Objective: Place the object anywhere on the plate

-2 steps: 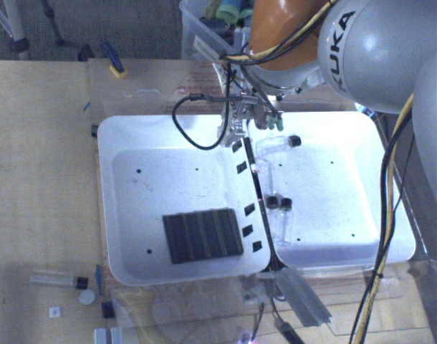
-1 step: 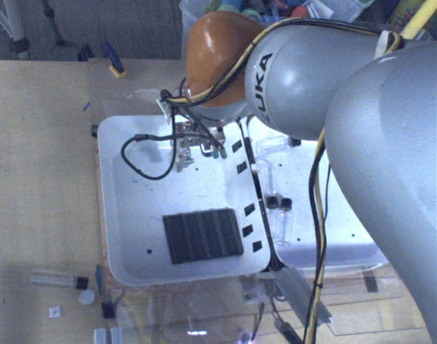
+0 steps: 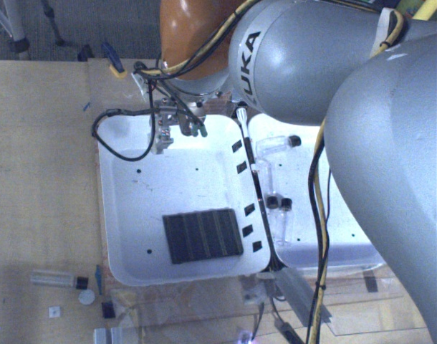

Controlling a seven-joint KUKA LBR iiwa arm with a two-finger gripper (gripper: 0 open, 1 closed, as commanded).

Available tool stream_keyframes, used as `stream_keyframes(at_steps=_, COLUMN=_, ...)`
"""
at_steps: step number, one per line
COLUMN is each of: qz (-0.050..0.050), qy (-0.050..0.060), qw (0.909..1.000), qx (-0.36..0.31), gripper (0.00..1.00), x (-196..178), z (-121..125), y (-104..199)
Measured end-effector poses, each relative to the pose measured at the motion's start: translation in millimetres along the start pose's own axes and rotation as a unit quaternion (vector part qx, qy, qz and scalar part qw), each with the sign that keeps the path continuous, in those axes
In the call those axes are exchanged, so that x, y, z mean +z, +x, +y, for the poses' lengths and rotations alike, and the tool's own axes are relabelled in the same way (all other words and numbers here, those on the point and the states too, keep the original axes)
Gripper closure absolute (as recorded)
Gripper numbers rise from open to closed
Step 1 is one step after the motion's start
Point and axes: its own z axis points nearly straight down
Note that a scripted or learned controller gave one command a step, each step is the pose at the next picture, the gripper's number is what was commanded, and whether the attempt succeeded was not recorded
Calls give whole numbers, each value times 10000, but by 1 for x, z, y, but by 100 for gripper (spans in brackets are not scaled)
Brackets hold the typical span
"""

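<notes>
Clear plastic tubes with black caps lie in the right-hand shallow white bin, near the black divider between the two bins. One tube sits upper in that bin with its cap to the right; another lies lower, just beside the divider, with two black caps close together. Which of them is the task's object cannot be told.

Dark grey ribbed rectangular plate lies flat in the left-hand shallow white bin, toward its lower edge, slightly rotated. Nothing rests on the plate; it is well apart from the tubes, with the divider between.

Pincer hangs over the upper edge of the left bin, below the orange band of the grey arm. Green-tipped fingers point down and sit close together; nothing is seen between them. Whether they are fully pressed together cannot be told. A black cable loops left of the pincer over the bin's upper left corner.

On the pale wooden desk below the left bin lie another clear tube with a black cap and a few small loose parts.
</notes>
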Motion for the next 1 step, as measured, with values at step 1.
stream_keyframes(at_steps=1, qz=0, qy=5, qw=9996, qx=-273, gripper=100, x=-129, z=0, y=-1)
